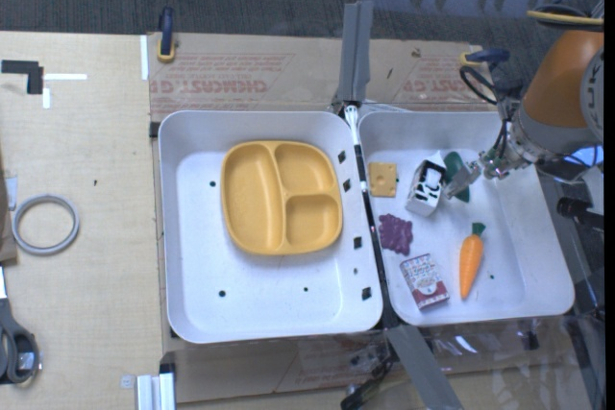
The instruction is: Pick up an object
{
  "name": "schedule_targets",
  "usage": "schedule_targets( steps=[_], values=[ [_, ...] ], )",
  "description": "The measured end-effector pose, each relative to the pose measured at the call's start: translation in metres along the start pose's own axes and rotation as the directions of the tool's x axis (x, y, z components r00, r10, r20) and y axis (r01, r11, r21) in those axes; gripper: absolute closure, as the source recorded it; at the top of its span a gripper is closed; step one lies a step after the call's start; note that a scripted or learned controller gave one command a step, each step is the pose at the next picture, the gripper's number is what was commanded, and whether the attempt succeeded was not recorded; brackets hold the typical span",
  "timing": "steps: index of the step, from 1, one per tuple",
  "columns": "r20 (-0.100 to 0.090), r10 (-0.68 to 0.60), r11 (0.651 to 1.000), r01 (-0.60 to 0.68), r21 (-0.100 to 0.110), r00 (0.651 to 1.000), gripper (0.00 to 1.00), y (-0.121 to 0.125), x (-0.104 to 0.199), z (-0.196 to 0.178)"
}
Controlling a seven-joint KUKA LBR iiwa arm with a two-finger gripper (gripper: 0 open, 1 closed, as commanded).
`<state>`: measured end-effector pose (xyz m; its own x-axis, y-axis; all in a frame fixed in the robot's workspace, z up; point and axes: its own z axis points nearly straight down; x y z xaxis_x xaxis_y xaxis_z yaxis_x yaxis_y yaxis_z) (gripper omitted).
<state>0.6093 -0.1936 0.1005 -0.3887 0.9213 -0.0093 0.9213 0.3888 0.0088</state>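
Arm: we log one grey arm (562,96) with an orange band, entering from 3 o'clock and angled down into the right bin.
End effector: we place it (459,180) low over the right bin's upper middle, just beside the carton; whether its tips are apart or together we cannot tell.
Bins: two shallow white plastic bins, left bin (183,235) and right bin (538,254), side by side on the worktop (77,139).
Left bin contents: one yellow three-compartment plate (282,197), smooth, rounded corners.
Right bin contents, five pieces: one white-and-black carton (428,186), tilted, toward 12 o'clock; one tan cracker square (382,179) at 10 o'clock; one purple grape cluster (395,232), knobbly, at 9 o'clock; one red box (423,281) at 7 o'clock; one orange carrot (470,262), tapered, green-topped, at 5 o'clock.
Worktop extras: one grey tape ring (43,224) at far 9 o'clock.
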Motion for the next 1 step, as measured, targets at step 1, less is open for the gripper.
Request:
schedule_targets(
  steps=[1],
  values=[
    [0.001,-0.002,1.000,0.002,0.003,1.000,1.00,0.0003,0.0005,-0.0052]
  ],
)
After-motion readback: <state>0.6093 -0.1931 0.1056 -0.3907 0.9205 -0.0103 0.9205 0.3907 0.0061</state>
